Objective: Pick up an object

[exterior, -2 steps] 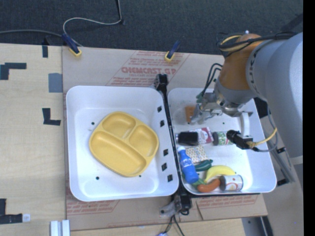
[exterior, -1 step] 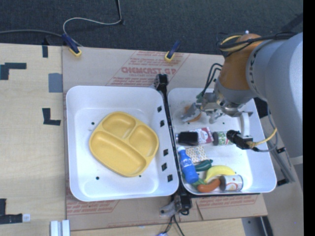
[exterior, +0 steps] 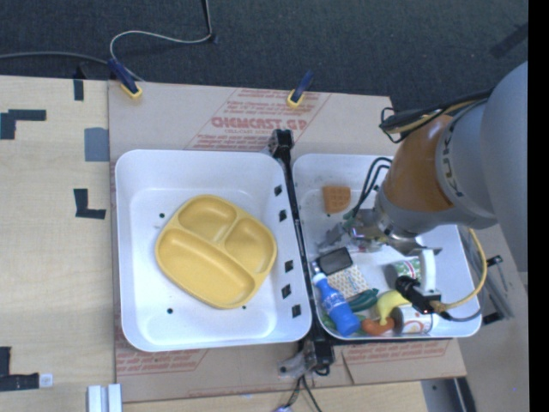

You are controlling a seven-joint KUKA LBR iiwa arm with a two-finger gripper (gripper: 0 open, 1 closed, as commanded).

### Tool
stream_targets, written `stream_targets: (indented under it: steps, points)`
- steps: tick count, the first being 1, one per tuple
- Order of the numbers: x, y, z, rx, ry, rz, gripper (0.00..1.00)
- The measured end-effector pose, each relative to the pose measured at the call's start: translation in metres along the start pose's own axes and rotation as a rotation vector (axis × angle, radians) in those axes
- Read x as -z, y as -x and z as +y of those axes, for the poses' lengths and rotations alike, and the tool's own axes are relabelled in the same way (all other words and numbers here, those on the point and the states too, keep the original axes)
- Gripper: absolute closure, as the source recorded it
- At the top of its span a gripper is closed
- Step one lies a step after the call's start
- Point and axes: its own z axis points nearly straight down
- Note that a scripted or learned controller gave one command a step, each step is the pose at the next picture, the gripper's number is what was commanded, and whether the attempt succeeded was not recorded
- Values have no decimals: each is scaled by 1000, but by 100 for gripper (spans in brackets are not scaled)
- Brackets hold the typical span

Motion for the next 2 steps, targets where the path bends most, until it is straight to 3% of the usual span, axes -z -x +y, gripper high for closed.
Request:
stream_targets:
  steps: [1,2]
  points:
    - [11,-1,2,1,2,2,100]
    - [167,-19,27,1,-13,5,100]
